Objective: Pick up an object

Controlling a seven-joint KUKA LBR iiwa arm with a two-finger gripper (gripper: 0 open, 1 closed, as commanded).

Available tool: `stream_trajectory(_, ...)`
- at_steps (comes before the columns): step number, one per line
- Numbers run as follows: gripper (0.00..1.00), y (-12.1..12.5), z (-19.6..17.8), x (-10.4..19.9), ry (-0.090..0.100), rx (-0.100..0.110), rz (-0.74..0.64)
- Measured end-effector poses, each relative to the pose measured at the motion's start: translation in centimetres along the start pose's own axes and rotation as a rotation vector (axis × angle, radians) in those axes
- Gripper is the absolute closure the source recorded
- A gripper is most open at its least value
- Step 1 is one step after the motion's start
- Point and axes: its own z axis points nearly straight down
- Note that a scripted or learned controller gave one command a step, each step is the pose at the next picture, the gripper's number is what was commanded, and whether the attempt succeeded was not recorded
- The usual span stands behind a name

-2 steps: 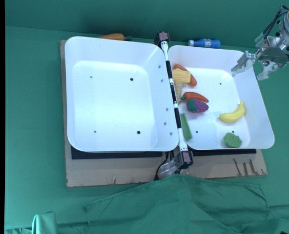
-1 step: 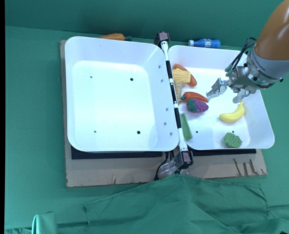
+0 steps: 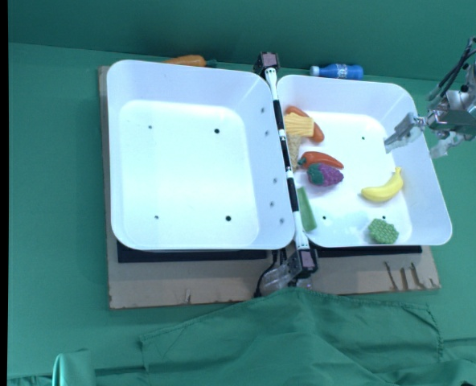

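Observation:
The right bin [image 3: 431,207] holds several toy foods. A yellow banana [image 3: 383,187] lies near its right wall, and a green bumpy piece [image 3: 383,232] sits in the front right corner. Near the divider are a red pepper [image 3: 319,159], a purple grape bunch [image 3: 325,175], a green stick [image 3: 305,209] and a yellow-and-orange pile [image 3: 300,124]. My gripper [image 3: 420,141] hovers over the bin's right rim, above and right of the banana. It is open, with nothing between its fingers.
The left bin [image 3: 117,135] stands beside the right one, joined by a hinge strip [image 3: 285,155]. An orange carrot [image 3: 188,59] and a blue bottle [image 3: 338,71] lie on the cloth behind the bins. Green fabric [image 3: 302,336] is bunched in front.

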Motion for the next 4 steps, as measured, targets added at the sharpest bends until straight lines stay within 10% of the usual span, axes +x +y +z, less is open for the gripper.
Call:
stream_trajectory(1, 0.0, -3.4, 9.5, 2.1, 0.007, 0.023, -0.001)
stream_trajectory(2, 0.0, -3.1, 9.1, 2.0, 0.004, 0.012, -0.002)
stream_trajectory(3, 0.0, -3.2, 18.8, -1.7, 0.005, 0.019, 0.003)
stream_trajectory(4, 0.0, -2.9, 19.2, 1.0, -0.007, -0.003, 0.001)
